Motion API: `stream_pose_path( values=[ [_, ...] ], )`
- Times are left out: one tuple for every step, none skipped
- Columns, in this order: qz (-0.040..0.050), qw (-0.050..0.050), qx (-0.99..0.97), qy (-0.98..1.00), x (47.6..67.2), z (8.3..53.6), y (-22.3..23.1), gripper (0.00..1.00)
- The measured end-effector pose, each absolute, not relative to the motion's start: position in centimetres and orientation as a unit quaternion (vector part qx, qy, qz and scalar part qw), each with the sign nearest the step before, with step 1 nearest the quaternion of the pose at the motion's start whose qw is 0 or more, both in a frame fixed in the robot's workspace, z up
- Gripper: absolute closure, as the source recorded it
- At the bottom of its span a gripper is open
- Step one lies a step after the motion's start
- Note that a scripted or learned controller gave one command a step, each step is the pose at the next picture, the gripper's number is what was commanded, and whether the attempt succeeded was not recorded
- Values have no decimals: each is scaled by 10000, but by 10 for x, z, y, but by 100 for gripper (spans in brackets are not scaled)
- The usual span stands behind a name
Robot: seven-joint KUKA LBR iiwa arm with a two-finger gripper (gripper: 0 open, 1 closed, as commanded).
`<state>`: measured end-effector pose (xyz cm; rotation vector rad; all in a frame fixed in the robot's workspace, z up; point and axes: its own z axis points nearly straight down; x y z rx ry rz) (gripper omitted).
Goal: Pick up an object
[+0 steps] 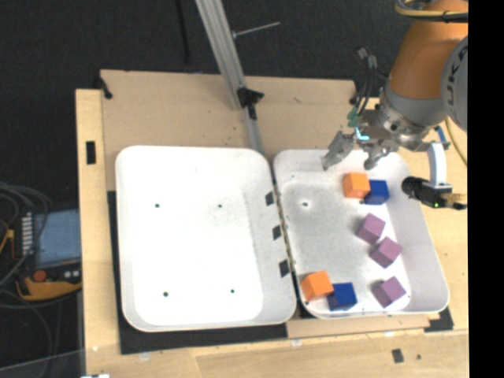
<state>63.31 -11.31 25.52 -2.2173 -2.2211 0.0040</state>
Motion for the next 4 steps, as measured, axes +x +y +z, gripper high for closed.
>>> stream_pose_path(
  values=[
    [-2,-3,-7063,-7079,634,258,-113,0],
    [24,12,-7076,-7067,640,200,-120,0],
    [23,13,-7082,-7060,640,137,-120,0],
    [14,-1,-7084,-7058,639,95,-122,0]
  ],
)
